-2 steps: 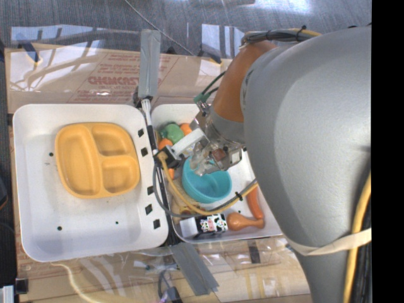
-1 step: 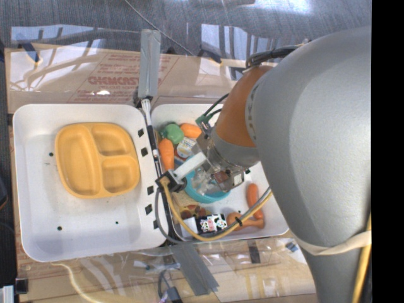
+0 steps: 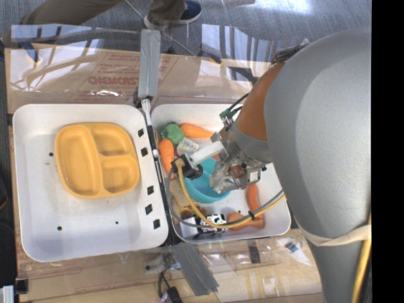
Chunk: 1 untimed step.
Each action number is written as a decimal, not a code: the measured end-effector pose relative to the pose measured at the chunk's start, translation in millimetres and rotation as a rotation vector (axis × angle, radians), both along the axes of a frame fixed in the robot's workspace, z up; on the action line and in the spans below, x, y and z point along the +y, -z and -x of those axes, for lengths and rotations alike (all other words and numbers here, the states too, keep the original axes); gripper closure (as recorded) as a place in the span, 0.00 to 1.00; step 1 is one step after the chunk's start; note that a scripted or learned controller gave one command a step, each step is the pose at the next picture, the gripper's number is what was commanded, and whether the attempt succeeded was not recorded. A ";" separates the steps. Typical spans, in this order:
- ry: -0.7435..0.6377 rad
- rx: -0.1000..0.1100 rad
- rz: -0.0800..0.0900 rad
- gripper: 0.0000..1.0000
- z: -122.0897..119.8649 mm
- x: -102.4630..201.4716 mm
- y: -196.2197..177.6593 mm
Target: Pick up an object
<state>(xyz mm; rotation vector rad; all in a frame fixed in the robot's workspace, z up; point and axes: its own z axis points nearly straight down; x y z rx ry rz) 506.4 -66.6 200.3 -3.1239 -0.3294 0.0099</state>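
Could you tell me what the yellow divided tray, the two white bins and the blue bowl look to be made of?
The yellow tray looks like moulded plastic, matte to satin: one even colour, rounded compartment walls, soft highlights. The white bins seem to be thin formed plastic too, smooth with rounded corners and a mild sheen. The blue bowl is probably glossy plastic, though the arm hides much of it.

Two bins are set side by side on the bench. In the left bin point(image 3: 38, 232) a divided tray point(image 3: 96, 158) is laid toward the far side. In the right bin point(image 3: 278, 223) a bowl point(image 3: 205, 188) is placed near the middle, with carrots point(image 3: 166, 153) ranged beside the dividing wall, behind the bowl and along the near right. The arm point(image 3: 315, 137) is extended over the right bin from the right, and its gripper point(image 3: 221, 169) is positioned above the bowl
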 end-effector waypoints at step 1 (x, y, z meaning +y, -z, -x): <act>0.002 -0.006 -0.002 1.00 -29.0 -5.7 -71.7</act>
